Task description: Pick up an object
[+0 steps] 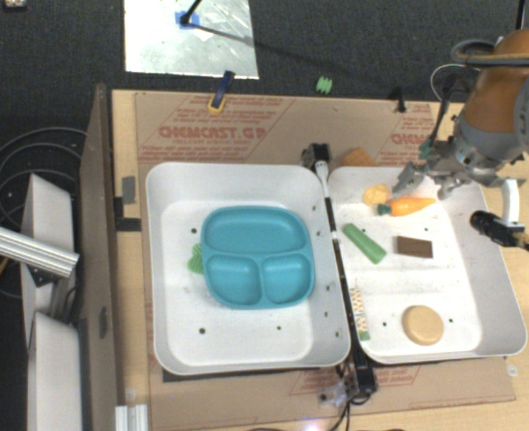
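The round tan disc (423, 324) lies nearest the camera, in the front part of the right bin (506, 330), well clear of anything else.

The jaws (428, 176) hang over the far end of that bin, spread apart with nothing between them, one fingertip toward the yellow piece (375, 194) and the other near the stalk end of the toy carrot (408, 206). The carrot lies flat just below them, close but seemingly not touched; the yellow piece sits against its tip. Outward from there: a green stick (364, 243) lies aslant near the bin's left wall, a brown rectangular block (414, 247) lies beside it, then the disc. A pale orange object (358, 157) rests on the desk (246, 124) just behind the bins. In the left bin (170, 241) a blue divided tray (257, 255) sits with a bit of something green (195, 260) at its left edge.

This looks like the approach stage, with no grasp made. The carrot seems the likeliest target. The next move would call for centring over its body, aligning the fingers across its narrow width, descending and closing. The yellow piece crowding its tip could get caught or nudge it aside.
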Tool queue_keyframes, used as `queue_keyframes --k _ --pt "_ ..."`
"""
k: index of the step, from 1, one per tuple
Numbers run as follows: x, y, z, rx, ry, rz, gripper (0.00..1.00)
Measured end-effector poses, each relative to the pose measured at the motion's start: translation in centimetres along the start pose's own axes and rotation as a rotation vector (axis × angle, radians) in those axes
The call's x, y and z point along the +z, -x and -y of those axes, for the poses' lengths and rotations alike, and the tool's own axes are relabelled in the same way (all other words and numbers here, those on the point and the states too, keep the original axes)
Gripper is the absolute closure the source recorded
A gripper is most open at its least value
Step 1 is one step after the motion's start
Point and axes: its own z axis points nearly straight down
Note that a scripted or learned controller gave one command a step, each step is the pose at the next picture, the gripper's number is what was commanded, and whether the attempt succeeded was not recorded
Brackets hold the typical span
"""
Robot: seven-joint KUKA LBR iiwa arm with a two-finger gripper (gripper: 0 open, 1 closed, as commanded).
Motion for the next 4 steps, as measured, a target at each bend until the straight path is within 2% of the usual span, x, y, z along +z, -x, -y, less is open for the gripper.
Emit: queue_keyframes --k 1,2,3,4 --pt "6.2 -2.2 -1.7 0.001 0.011 0.003 0.0" --pt "-4.0 -1.6 2.9 0.002 0.012 0.003 0.0" --pt "2.9 -2.2 9.1 0.003 -0.005 -0.002 0.0" --pt "7.3 -5.3 12.6 0.001 -0.003 -0.002 0.0"
